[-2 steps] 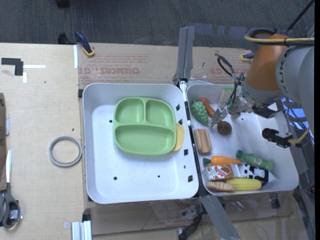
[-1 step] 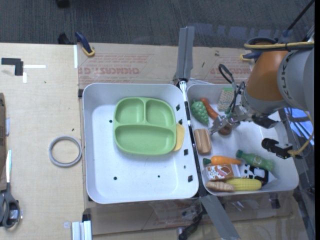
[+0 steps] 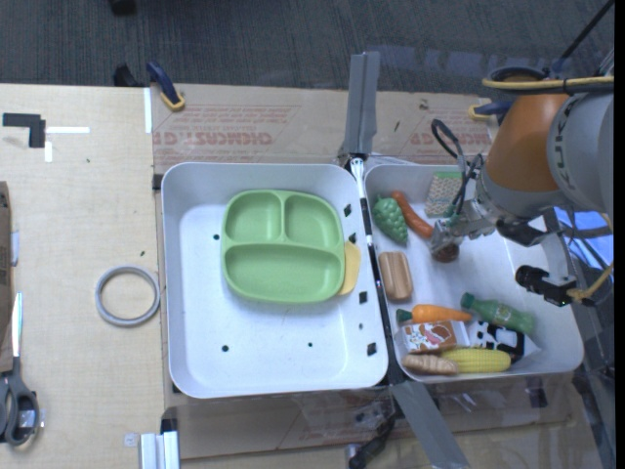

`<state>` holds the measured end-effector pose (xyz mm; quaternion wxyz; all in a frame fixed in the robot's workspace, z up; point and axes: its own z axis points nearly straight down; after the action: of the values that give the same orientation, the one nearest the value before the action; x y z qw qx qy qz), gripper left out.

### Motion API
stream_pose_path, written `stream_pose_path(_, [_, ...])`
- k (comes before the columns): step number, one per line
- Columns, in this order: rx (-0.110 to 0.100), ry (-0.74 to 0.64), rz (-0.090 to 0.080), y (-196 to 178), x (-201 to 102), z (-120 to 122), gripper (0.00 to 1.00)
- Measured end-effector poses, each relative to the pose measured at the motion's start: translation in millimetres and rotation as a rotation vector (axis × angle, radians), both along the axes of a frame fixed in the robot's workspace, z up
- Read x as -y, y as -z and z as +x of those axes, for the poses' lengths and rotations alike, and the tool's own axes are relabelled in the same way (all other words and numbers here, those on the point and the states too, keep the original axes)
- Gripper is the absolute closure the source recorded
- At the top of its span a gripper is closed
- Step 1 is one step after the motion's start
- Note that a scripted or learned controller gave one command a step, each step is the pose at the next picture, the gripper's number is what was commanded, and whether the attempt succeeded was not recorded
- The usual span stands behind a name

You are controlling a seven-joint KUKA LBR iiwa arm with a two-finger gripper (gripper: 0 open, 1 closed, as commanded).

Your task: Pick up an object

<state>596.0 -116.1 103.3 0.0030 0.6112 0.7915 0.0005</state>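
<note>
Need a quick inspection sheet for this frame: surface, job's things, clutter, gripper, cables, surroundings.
Surface: wooden bench, two white bins; left bin holds a green divided plastic plate.
Job's things: right bin holds toy food: green bumpy vegetable, brown hot dog bun, orange carrot, yellow corn cob, green bottle.
Clutter: tape ring, scissors.
Gripper: gripper low in right bin, fingers unclear.
Cables: black cables by the wrist.
Surroundings: dark floor.
</note>
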Motion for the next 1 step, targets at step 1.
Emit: stream_pose_path(1, [-0.005, 0.120, 0.001, -88.4, -42.4, 36.0, 1.00])
